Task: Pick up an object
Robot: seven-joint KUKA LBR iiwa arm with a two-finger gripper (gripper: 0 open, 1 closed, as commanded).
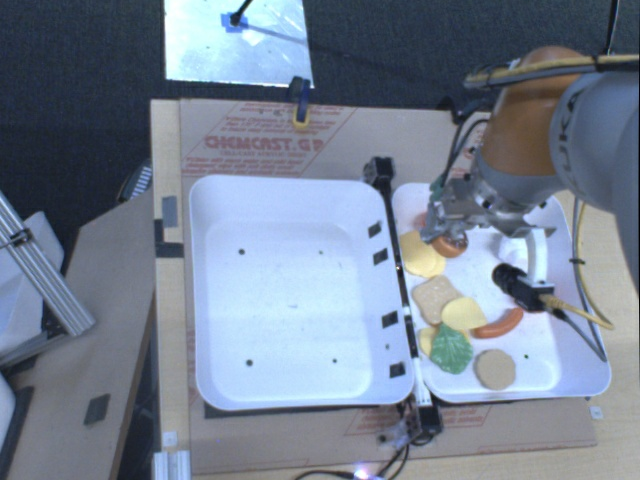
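Seven toy foods crowd one bin, gripper low over the reddish one

Two shallow white plastic bins sit side by side on the bench. All the loose pieces lie in the bin on the view's right, the one closer to the grey and orange arm; the bin on the view's left is the other of the pair. The arm bends down from the right so that its two-finger gripper hangs at the far inner part of the loaded bin, close to the wall shared with its neighbour. That pose probably serves a straight descent on a piece without brushing the rest.

Directly under the gripper lies a small reddish-orange rounded piece, the likely target, touching a pale yellow flat disc beside it. Whether the gripper is released or clenched cannot be told from this angle, and nothing can be seen held in it.

Counted, the bin holds seven pieces, one of each:
- the reddish-orange piece
- the pale yellow disc
- a tan square slice of toast
- a bright yellow rounded piece against the toast
- an orange-red sausage
- a green leafy lump
- a round tan biscuit

A sliver of yellow beside the green lump may be an eighth.
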